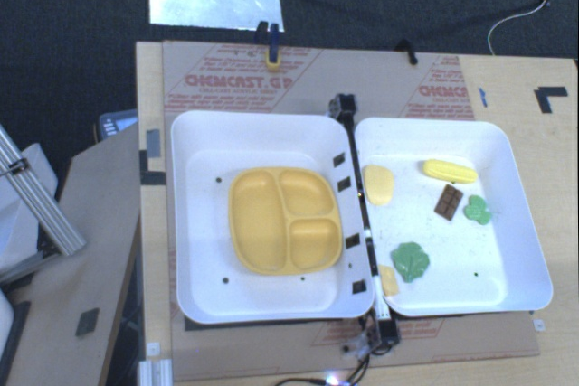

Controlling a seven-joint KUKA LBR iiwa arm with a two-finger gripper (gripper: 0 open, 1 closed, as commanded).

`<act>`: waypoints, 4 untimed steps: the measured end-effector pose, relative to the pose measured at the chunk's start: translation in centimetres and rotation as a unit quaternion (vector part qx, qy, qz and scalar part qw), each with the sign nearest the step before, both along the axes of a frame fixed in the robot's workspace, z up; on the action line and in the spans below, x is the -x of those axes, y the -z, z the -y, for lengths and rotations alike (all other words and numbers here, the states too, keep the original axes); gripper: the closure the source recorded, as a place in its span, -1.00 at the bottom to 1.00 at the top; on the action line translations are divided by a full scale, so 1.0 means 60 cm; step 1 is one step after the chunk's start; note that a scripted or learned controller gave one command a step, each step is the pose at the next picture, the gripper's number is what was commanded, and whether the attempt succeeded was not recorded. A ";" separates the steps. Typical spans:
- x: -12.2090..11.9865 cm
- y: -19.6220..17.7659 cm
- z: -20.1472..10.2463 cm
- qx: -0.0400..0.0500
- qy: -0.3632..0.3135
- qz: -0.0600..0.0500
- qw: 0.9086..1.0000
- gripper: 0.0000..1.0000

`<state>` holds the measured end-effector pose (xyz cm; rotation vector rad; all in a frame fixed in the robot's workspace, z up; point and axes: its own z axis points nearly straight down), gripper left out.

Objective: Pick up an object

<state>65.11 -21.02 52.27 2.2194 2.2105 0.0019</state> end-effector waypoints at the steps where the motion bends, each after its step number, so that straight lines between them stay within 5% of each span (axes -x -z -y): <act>1: 0.186 0.022 -0.004 -0.003 0.000 -0.003 1.000 1.00; 2: 0.070 -0.024 -0.050 -0.001 -0.006 0.000 1.000 1.00; 3: 0.094 0.360 -0.146 -0.005 -0.006 -0.011 1.000 1.00; 4: 0.150 0.005 -0.195 -0.002 -0.006 0.007 1.000 1.00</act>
